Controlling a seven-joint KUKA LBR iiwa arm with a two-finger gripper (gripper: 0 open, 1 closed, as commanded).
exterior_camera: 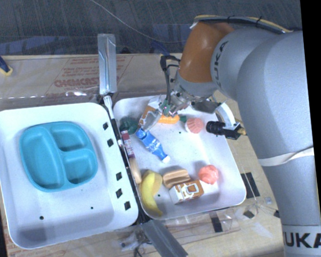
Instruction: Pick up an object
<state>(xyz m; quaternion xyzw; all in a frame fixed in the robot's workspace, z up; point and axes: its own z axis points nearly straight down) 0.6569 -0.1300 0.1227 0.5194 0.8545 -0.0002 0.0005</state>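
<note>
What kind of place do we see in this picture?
Probably a robotics lab set up for grasping trials: a KUKA arm over two white bins, toy food such as a banana, and a blue divided tray.

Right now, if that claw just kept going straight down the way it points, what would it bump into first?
Most likely the orange carrot-like toy at the far end of the right bin. The gripper hangs right over that small cluster, though depth is hard to judge from this slanted view.

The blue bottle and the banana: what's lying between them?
In the camera view, bare white bin floor separates the blue bottle from the banana; nothing lies between.
</note>
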